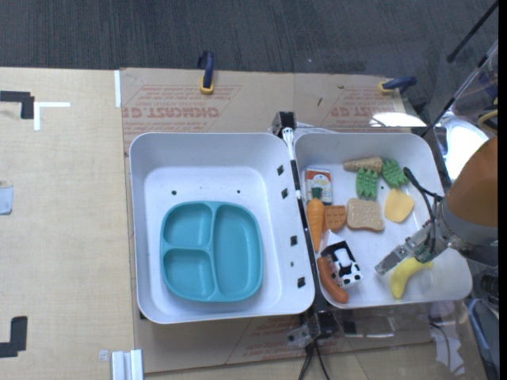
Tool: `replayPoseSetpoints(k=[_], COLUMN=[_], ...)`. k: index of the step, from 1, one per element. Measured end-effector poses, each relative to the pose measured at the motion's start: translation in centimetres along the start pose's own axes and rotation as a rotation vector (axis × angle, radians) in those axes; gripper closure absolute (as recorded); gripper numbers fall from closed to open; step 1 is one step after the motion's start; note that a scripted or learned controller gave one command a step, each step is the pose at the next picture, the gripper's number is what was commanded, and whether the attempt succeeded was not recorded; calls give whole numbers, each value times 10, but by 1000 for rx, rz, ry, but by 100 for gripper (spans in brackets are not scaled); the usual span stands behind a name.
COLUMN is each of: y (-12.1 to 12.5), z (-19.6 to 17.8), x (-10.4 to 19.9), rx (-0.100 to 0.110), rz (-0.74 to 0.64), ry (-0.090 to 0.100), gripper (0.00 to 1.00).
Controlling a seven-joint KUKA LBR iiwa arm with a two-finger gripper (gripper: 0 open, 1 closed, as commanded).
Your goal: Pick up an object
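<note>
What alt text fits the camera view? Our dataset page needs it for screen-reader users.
A grey robot arm's gripper hovers beside a yellow banana in the right white bin, among toy foods: carrot, toast, sausage. The left bin holds a teal divided plate.

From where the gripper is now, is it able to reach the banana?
Probably yes. The gripper is right beside the banana in the right bin, and nothing lies between them.

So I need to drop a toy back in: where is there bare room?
Left bin: bare floor above and around the teal tray. Right bin: crowded along the top and left wall; a small gap lies between the cow toy and the tool.
</note>
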State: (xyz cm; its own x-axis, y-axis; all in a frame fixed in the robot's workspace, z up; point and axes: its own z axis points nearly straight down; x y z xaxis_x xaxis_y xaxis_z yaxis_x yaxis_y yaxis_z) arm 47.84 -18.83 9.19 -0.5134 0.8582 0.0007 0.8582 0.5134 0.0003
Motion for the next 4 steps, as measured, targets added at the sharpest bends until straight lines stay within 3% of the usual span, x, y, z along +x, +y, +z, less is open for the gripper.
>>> replayPoseSetpoints(k=[1, 2, 3, 4], y=[2, 56, 116, 114], z=[-9, -115, -145, -99], x=[-2, 13, 57, 100], rx=[-4, -2, -2, 2], rz=[8, 54, -60, 267], ry=[-4, -5, -5, -1], gripper=[100, 100, 100, 100])
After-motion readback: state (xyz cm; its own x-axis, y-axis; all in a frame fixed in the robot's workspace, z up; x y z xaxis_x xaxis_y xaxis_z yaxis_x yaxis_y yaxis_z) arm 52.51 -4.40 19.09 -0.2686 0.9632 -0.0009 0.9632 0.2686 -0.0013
